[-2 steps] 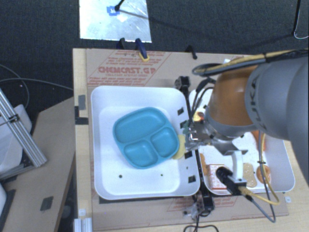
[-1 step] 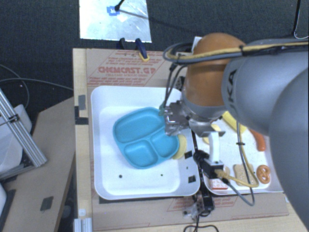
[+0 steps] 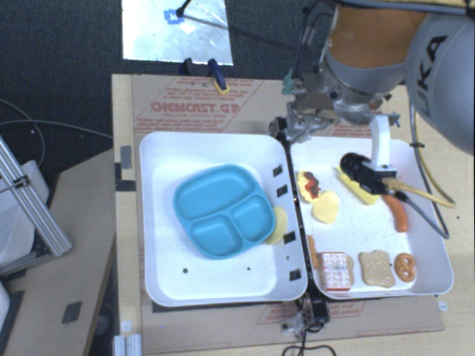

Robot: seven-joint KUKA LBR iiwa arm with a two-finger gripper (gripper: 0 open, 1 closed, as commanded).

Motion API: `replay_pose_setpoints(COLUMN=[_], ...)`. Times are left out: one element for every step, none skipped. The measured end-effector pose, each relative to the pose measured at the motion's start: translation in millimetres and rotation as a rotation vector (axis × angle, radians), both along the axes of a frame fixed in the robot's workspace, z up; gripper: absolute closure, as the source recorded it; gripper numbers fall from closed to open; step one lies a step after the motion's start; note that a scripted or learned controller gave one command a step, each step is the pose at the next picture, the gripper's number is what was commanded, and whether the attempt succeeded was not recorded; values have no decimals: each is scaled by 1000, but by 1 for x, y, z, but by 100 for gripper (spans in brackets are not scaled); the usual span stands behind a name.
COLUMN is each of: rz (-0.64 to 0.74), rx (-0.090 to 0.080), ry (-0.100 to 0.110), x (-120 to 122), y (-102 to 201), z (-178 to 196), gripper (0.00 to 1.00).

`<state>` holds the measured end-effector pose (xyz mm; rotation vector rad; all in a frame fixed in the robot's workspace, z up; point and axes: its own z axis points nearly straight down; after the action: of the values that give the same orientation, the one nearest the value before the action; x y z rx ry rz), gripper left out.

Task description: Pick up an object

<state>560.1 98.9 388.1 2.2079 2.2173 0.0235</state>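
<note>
Toy food items (image 3: 326, 207) in right bin (image 3: 430, 269), none lifted.
Gripper (image 3: 304, 124) at far edge btwn bins; can't tell if open or shut. Blue tray (image 3: 223, 210) in left bin (image 3: 159, 199).

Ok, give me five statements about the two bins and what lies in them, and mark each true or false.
1. The blue divided tray lies in the left bin. True.
2. The pretzel lies in the left bin. False: it lies in the right bin, near its front right corner.
3. The toast slice lies between the red-and-white packet and the pretzel. True.
4. The tray is red. False: it is blue.
5. The sausage lies in the right bin. True.
</note>
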Motion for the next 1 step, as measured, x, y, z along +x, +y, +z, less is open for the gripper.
replay_pose_setpoints(rz=[4], rx=[-3], ry=[31], x=[-37], y=[33], z=[-122], gripper=[100])
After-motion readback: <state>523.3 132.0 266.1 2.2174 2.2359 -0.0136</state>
